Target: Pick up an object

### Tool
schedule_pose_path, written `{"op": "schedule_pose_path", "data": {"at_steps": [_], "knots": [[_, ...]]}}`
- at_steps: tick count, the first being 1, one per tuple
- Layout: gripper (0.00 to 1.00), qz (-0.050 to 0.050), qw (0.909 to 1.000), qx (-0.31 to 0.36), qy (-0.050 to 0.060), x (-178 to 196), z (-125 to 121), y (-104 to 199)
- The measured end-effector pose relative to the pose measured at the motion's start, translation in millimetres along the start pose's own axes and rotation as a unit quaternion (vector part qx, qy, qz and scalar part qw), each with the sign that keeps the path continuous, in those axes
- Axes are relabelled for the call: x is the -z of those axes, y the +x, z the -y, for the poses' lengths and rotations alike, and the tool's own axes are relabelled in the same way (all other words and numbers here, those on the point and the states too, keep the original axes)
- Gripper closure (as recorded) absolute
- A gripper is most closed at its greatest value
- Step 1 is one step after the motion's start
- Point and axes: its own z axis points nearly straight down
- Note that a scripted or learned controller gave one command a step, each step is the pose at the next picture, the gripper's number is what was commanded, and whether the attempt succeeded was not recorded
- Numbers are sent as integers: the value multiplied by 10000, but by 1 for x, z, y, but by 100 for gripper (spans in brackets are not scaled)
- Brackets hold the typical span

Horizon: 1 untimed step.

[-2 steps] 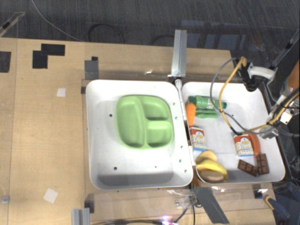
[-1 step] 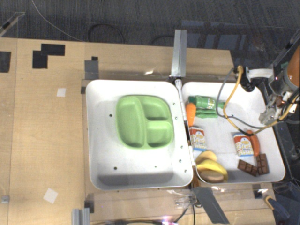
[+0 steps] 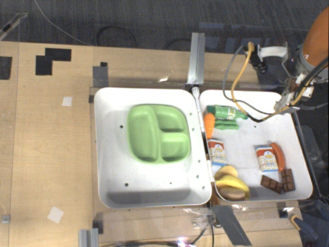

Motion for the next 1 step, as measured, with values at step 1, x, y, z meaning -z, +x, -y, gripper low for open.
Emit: {"op": "schedule_pose_path", "data": {"at_steps": [1], "knots": [[100,25,10000,-42,-9,-51,-49,-59]]}}
